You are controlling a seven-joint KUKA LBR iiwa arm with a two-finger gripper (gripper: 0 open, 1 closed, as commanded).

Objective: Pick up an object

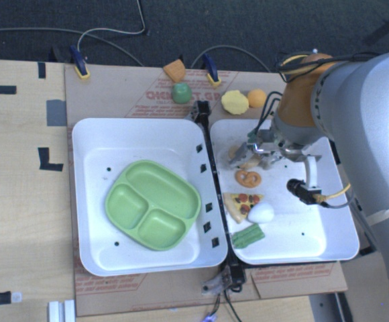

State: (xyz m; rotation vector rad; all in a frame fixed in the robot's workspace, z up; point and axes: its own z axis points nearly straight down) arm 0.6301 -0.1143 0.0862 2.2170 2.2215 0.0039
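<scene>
My gripper [251, 151] is low over the back left part of the right bin [328, 237], under the grey arm and its orange band [300, 96]. A small tan object [237, 154] lies right at its tip; whether it is touching the object is not clear. Just in front of the gripper lies a pretzel [248, 178]. Further forward are a pizza slice [237, 204], a white egg-shaped piece [261, 213] and a green piece [248, 235].
The left bin [94, 146] holds a green divided plate [153, 204]. Behind the bins on the cardboard sit an orange block [175, 70], a green ball [181, 93], a yellow lemon [235, 102] and an orange [256, 98]. Blue clamps [80, 64] and cables run along the back edge.
</scene>
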